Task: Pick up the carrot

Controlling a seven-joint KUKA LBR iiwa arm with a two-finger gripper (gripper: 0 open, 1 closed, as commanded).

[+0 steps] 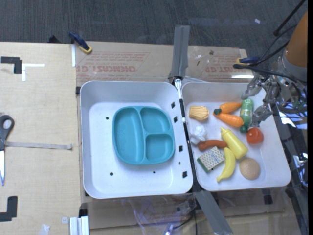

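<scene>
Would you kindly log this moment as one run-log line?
phase: approach | gripper: above right bin, near bottle | carrot: lying in bin, not held

Red upside-down lettering on cardboard [117, 68], not legible.

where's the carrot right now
The carrot lies in the right bin, toward its far side, between the yellow ridged piece on its left and the green bottle on its right. The gripper hovers just beyond the bottle.

A teal divided plate [144, 135] sits in the left bin [88, 146]; banana [227, 165], tomato [255, 136] and egg [249, 169] lie in the right bin [279, 173]
</scene>
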